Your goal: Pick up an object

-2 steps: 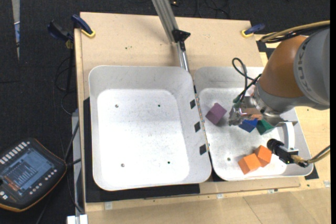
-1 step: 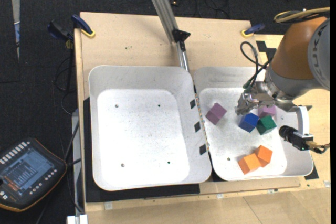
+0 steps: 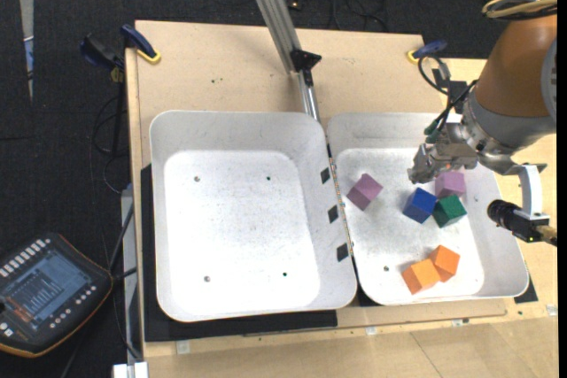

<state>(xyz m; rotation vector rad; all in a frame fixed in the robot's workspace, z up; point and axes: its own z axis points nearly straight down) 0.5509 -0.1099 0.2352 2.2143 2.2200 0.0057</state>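
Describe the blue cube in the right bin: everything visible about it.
The blue cube is a small, matte, solid-coloured block, foam-like in look, resting on the floor of the right bin and turned corner-on to the camera. Its right side appears to touch the green cube. A purple cube sits just behind. The hand hangs directly above its far edge.

A tan tabletop is sitting on dark flooring. Off its lower-left corner a teach pendant is lying with its screen glowing; at its upper corners two blue clamps are gripping the edge — and a slanted metal pole is crossing above its far edge.
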